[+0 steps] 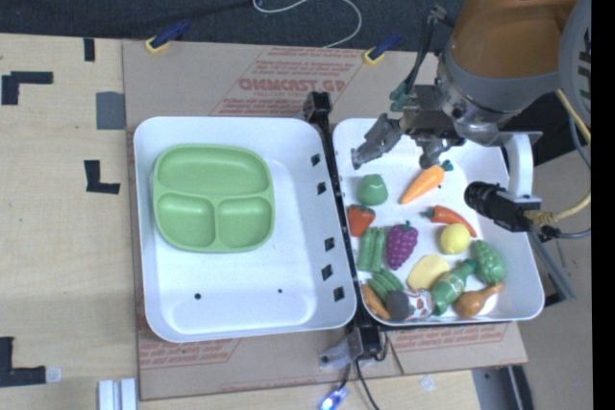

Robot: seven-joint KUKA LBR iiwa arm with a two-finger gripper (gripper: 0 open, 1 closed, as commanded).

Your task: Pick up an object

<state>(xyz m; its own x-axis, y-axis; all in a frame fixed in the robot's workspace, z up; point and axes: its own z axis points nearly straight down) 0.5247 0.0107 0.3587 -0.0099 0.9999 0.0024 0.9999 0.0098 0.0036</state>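
Note:
My gripper [402, 152] hangs over the far part of the right bin [514, 307], open, with its two dark fingers spread wide and nothing between them. Just below it lie a green pepper [372, 190] and an orange carrot [421, 185]; the carrot's leafy end sits close under the right finger [432, 151]. Nearer the front of the same bin lie purple grapes [401, 245], a red chili [450, 216], a lemon [455, 238], a red tomato [358, 220], a broccoli [487, 259] and several other toy foods.
The left bin [288, 302] holds a green divided plate [213, 197] in its far half. A black clip rail [332, 206] runs between the two bins. A black cylinder [495, 204] on the arm juts over the right bin's right side.

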